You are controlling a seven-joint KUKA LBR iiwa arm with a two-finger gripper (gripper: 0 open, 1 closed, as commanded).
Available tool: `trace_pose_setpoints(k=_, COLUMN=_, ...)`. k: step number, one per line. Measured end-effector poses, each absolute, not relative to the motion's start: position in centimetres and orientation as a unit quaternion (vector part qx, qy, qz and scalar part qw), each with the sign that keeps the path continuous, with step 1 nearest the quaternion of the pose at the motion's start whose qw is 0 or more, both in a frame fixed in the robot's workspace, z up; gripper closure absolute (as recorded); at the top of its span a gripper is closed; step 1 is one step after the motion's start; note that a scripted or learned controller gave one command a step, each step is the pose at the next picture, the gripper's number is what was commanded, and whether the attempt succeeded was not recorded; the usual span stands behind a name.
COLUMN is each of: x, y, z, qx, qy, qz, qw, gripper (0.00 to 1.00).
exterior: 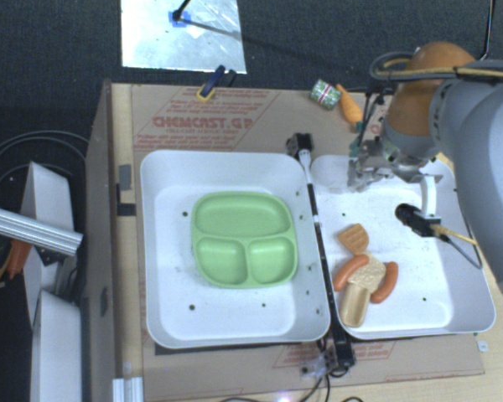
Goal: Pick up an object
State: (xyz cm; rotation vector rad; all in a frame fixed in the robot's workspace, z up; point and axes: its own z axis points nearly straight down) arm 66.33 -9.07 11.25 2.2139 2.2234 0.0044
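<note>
- Toy food pieces lie grouped in the lower left part of the right bin [465,308], near the divider between the two bins.
- Sausage [350,271], orange-red, lies at a slant at the left of the group; a second sausage [386,280] lies at the right side, more upright.
- Pale bread-like piece [360,290] lies between the two sausages, touching both, and reaches toward the bin's near wall.
- Brown pastry-like piece [353,239] lies just above the group, apart from the sausages.
- Gripper [365,174] hangs over the far left corner of the right bin, well apart from the food pieces; nothing shows between its fingers. Whether the fingers are open or closed cannot be told from this angle.
- Arm [478,124], grey with an orange section, enters from the right and covers the bin's far right corner.
- Left bin [163,249] bears a green divided tray [245,239] with three compartments, lying near its middle.
- Beyond the bins, on the brown board [201,115], lie a small green can [325,93] and an orange carrot-like piece [350,105], just beside each other.
</note>
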Motion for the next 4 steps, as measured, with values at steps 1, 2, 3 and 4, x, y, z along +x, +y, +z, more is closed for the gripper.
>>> trace_pose_setpoints(k=1, x=63.0, y=-16.6, z=9.8, qx=0.707, qy=0.708, qz=-0.0005, qw=0.001, gripper=0.0)
trace_pose_setpoints(k=2, x=67.0, y=-14.1, z=15.5, qx=0.705, qy=0.709, qz=0.0016, qw=0.002, gripper=0.0)
trace_pose_setpoints(k=3, x=62.1, y=-11.7, z=18.8, qx=0.706, qy=0.708, qz=0.001, qw=0.002, gripper=0.0)
trace_pose_setpoints(k=4, x=55.0, y=-9.7, z=19.9, qx=0.707, qy=0.708, qz=0.0006, qw=0.001, gripper=0.0)
